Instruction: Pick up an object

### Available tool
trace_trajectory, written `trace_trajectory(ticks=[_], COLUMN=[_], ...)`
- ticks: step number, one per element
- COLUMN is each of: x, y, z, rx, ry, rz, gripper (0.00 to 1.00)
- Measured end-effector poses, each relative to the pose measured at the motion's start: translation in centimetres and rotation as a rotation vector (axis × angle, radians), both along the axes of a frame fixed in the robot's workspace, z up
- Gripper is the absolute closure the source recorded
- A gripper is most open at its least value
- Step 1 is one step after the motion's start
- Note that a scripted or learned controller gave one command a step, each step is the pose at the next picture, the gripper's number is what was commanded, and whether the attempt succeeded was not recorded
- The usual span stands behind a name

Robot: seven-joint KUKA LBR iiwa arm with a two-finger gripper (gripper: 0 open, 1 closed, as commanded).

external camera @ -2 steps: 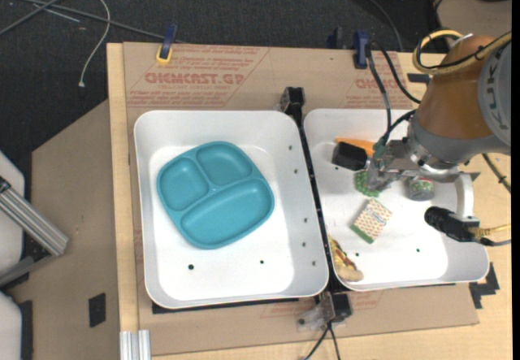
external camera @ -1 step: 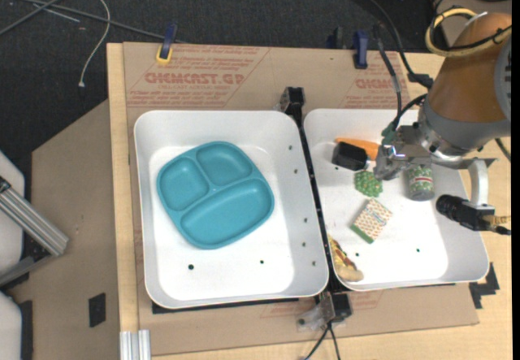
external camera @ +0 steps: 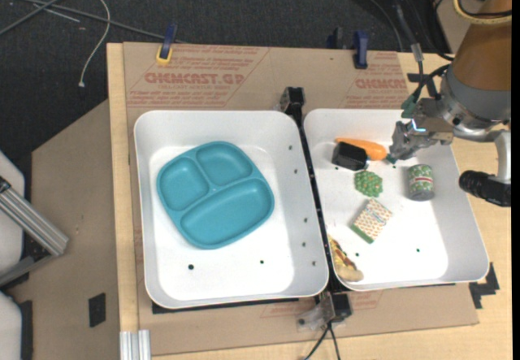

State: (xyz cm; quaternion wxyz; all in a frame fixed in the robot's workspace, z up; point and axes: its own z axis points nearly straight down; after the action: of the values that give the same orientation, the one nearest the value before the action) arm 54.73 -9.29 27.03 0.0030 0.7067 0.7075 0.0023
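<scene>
On the tabletop [external camera: 122, 188] we see two shallow white bins side by side. The left bin [external camera: 154, 269] holds a single teal plate [external camera: 215, 193] with three compartments, lying flat near its middle. The right bin [external camera: 455, 261] holds the loose things we could pick from. Starting at its left, a small brownish scrap [external camera: 345, 261] lies against the near-left corner; we cannot make out what it is. Up from it, a black block [external camera: 349, 157] touches an orange carrot [external camera: 363, 147] near the far side. Just below those sits a round green ball [external camera: 368, 183], and below that a patterned little box [external camera: 372, 221], tilted. Further right stands a small can [external camera: 421, 182] with a green and red label. The hand [external camera: 404, 147] hangs over the far part of the right bin, between the carrot and the can. Its tips blur into the arm's dark parts, so we cannot tell whether it is wide or narrow, and we see nothing in it.
</scene>
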Motion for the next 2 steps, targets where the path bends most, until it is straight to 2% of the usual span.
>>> trace_trajectory(ticks=[1, 2], x=[-0.7, -1.8], y=[5.1, 9.8], z=[-1.7, -3.3], rx=[0.003, 0.003], ry=[0.010, 0.011], rz=[0.002, 0.001], gripper=[1.00, 1.00])
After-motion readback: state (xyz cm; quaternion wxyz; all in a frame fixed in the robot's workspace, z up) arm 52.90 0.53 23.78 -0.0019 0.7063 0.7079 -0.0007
